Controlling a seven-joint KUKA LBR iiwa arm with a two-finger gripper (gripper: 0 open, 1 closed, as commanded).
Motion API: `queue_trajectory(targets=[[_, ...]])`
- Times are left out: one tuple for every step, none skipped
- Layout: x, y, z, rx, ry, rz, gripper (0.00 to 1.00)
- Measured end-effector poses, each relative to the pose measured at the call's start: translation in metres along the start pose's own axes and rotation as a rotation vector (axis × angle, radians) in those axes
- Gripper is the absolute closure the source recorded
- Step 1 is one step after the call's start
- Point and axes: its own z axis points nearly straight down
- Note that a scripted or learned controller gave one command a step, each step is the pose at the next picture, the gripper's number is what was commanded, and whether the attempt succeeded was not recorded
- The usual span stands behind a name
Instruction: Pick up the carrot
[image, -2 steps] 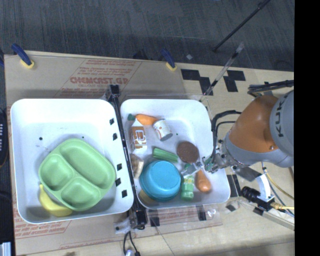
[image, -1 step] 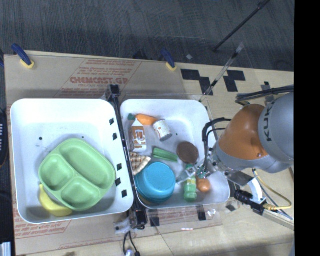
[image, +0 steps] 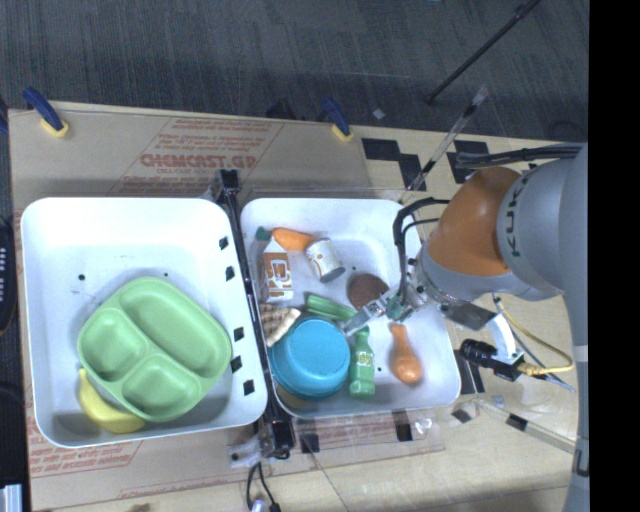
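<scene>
The carrot (image: 292, 239), short and orange with a green stub at its left end, lies near the far wall of the right bin (image: 440, 385). My gripper (image: 383, 311) hangs low over the middle of that bin, to the right of and nearer than the carrot, well apart from it. It sits between a brown round item (image: 367, 289) and an orange drumstick-shaped item (image: 404, 357). Nothing of the carrot is near its tip.
The right bin also holds a white can (image: 323, 258), a small orange box (image: 277, 276), a green pod (image: 327, 306), a blue bowl (image: 311, 356) and a green bottle (image: 362, 363). In the left bin (image: 60, 240) a green divided plate (image: 155, 345) rests on a yellow item (image: 100, 408).
</scene>
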Motion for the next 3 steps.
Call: queue_trajectory(targets=[[0.022,-0.050,0.006,-0.004,-0.010,-0.380,0.00],[0.055,-0.027,-0.007,0.004,-0.002,-0.153,0.00],[-0.005,0.008,0.007,0.003,-0.002,-0.470,0.00]])
